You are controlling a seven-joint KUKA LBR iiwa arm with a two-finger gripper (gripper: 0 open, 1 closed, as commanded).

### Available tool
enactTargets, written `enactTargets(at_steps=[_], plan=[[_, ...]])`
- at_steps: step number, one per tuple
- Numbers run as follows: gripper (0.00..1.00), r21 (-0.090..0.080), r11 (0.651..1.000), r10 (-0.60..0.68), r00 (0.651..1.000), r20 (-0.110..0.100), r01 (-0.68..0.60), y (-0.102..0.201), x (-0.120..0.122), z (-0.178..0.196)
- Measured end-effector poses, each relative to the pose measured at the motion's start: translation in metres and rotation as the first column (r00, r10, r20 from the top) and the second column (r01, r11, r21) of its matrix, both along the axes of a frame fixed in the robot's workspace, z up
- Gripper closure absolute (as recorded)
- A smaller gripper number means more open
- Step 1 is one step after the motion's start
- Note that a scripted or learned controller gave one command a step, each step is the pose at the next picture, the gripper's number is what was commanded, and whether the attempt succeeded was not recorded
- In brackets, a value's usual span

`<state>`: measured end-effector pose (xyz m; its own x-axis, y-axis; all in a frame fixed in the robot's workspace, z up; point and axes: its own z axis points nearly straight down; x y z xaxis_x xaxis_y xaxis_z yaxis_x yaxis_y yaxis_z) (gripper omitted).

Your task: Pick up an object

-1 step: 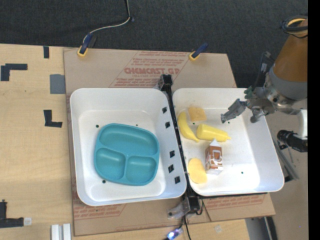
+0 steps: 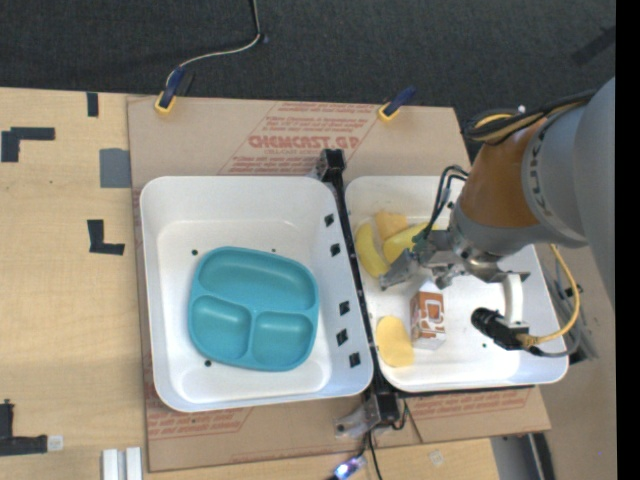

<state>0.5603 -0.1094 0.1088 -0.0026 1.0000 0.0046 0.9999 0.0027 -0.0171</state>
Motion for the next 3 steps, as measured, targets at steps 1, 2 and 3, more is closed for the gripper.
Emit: enactTargets(at_steps=[1,2,3], plan=[[0.0,-0.005,1.0,-0.005,1.0,0.015,0.005,-0.023,-0.044,-0.026],[1.0,-0.005,1.0,-0.002,1.0,0.016,0.002,-0.022,-0.042,-0.014],[1.0,0.002,1.0,0.014,1.0,0.024,-0.014,0.119,-0.041,0.081]])
